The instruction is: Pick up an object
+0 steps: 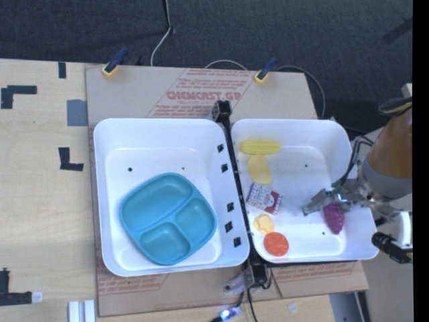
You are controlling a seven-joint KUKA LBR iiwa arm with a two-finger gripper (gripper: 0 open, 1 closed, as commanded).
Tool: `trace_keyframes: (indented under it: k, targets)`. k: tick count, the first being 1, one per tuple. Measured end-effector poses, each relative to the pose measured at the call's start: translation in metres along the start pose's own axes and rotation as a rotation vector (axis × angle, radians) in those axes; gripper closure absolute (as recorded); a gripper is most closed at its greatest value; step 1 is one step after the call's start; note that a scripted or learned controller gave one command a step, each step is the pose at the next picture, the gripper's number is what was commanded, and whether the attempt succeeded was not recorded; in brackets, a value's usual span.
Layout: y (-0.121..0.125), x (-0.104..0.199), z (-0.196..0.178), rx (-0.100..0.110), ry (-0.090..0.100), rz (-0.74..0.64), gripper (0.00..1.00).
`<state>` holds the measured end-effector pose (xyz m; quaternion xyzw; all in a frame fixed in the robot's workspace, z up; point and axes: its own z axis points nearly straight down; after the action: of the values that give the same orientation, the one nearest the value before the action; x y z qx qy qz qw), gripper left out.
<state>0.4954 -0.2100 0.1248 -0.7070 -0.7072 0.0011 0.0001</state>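
The small purple plastic piece, shaped like an eggplant (334,217), lies at the right side of the right shallow white bin (303,134), directly under my gripper (326,200). It touches the gripper's underside or sits just below it; I cannot tell which, nor whether it is between my fingers, so I cannot tell my grip's state.

In the same bin I count five other things: one yellow corn-shaped toy (260,147) near the far wall, one pale yellow rounded piece (260,169) just below it, one small red-and-white packet (262,197), one small yellow-orange lump (263,223), and one orange-red round toy fruit (276,244) near the front wall.

The left shallow white bin (114,136) holds one light blue three-compartment plastic plate (168,218).

Both bins rest on one brown cardboard sheet (194,91), fixed by two blue-and-yellow clamps (114,62).
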Motion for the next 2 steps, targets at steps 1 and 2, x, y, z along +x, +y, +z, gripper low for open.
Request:
trace_keyframes:
  k: [1,2]
  targets:
    - [0.006,-0.003,0.013,-0.022,-0.009,-0.001,0.0]
    - [0.008,-0.003,0.003,-0.026,-0.011,-0.002,1.0]
